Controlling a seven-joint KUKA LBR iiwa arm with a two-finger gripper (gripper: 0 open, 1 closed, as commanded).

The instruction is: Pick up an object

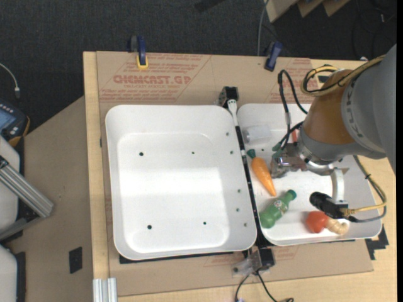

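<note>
Gripper (284,161) sits low beside a tapered orange carrot (262,175); its state cannot be told, apparently metal.

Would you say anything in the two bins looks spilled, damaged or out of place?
Nothing stands out. The carrot, green bottle and red item lie loose in the right bin, none spilled or visibly damaged.
</note>
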